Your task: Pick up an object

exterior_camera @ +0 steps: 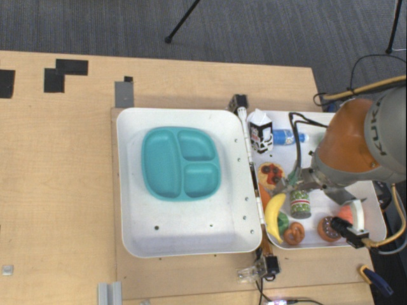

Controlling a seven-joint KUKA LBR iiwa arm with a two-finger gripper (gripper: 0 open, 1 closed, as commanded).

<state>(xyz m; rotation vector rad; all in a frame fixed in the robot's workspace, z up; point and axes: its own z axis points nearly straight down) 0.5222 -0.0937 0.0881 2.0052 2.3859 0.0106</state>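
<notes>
- Left bin (pixel 127 189): a shallow white bin on the table (pixel 57 189). It carries one teal divided plate (pixel 180 164), lying flat and well apart from the arm.
- Divider (pixel 252 170): the rims of the two bins run side by side here. The toy banana (pixel 275 213) lies just right of this rim, near the front corner of the right bin (pixel 375 224).
- Right bin, far end: a small milk carton (pixel 260 132) stands upright. A clear bottle with a blue cap (pixel 289 137) lies just right of it.
- Right bin, middle: a pizza-like piece (pixel 271 173) lies flat. A small jar with a green label (pixel 299 203) stands just beside the banana.
- Right bin, near end: a brown pretzel-shaped item (pixel 294 234) and a chocolate doughnut (pixel 329 229) lie close together.
- End effector (pixel 299 186): located low over the jar and the pizza-like piece. Its opening state cannot be told from this view; no item is seen held.
- Task object: any item qualifies; the jar appears to be the closest candidate.
- Risk 1: the jar is upright and may tip if contacted off centre.
- Risk 2: items are crowded, so the banana or the pizza-like piece may be pushed or caught instead.
- Risk 3: the arm body (pixel 346 138) hides part of the bin, so further items there cannot be ruled out.
</notes>
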